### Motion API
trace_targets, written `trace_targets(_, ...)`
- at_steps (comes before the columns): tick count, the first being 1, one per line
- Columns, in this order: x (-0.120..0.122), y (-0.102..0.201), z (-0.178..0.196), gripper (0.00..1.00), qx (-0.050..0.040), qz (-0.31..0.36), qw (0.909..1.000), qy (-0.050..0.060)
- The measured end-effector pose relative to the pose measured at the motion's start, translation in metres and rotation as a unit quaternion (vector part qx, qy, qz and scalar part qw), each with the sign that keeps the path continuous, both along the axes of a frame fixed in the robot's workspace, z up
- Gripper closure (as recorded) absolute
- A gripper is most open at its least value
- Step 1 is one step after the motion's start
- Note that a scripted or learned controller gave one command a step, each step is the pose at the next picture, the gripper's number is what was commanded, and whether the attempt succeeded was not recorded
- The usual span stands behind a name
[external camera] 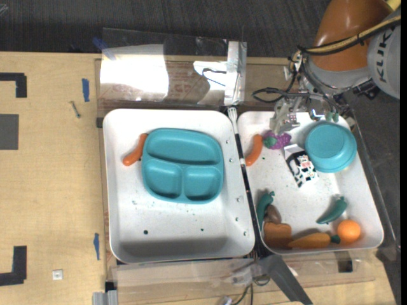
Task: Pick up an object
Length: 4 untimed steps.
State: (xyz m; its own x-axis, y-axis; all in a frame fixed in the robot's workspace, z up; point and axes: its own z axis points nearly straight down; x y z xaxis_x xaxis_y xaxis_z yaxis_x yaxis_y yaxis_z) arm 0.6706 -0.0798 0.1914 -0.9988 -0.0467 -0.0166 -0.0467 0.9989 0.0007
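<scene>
Gripper (287, 116) sat low at the back of the right bin (372, 199), right above the purple toy (277, 138); couldn't tell if it was spread or pinched. Teal bowl (329, 146) just beside it, cow-print block (303, 168) in front. Orange ball (348, 231) and carrot (311, 240) at the near edge. Left bin (121, 189) held the teal divided plate (182, 164) and an orange sausage (134, 150).
</scene>
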Motion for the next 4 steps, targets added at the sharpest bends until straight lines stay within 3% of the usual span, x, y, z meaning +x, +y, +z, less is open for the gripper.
trace_targets(1, -0.020, 0.018, -0.004, 1.00, 0.0007, -0.074, 0.9972, 0.006)
trace_targets(2, -0.024, 0.025, 0.090, 1.00, 0.0014, -0.145, 0.9895, 0.000)
trace_targets(3, -0.032, 0.055, 0.097, 1.00, 0.0020, -0.195, 0.9808, 0.004)
trace_targets(4, -0.012, 0.086, 0.047, 1.00, 0.0018, -0.227, 0.9738, 0.009)
